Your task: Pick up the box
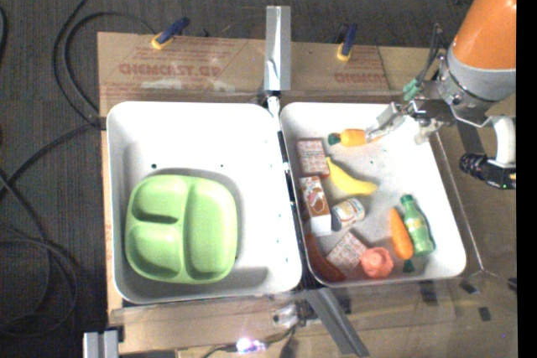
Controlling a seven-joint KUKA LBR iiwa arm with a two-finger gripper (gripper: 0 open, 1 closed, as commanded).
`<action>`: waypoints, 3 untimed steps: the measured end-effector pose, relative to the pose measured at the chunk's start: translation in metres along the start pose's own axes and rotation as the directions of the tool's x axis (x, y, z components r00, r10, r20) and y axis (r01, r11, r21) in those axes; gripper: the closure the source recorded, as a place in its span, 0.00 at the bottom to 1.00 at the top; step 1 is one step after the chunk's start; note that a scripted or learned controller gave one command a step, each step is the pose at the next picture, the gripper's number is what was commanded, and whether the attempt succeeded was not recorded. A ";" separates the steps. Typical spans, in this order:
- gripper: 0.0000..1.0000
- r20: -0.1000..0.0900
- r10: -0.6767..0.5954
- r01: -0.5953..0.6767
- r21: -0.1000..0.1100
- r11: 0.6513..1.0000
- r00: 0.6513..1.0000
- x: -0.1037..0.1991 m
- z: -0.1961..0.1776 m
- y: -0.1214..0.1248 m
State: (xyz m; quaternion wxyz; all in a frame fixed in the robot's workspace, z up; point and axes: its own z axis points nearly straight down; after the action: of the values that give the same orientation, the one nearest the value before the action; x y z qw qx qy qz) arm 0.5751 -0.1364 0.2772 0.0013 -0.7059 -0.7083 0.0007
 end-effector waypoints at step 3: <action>0.00 0.003 0.351 -0.351 -0.030 0.936 0.936 0.035 0.186 -0.085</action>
State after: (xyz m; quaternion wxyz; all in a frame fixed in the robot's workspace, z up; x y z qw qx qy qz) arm 0.4899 -0.1017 0.0918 -0.0119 -0.8208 -0.5710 -0.0062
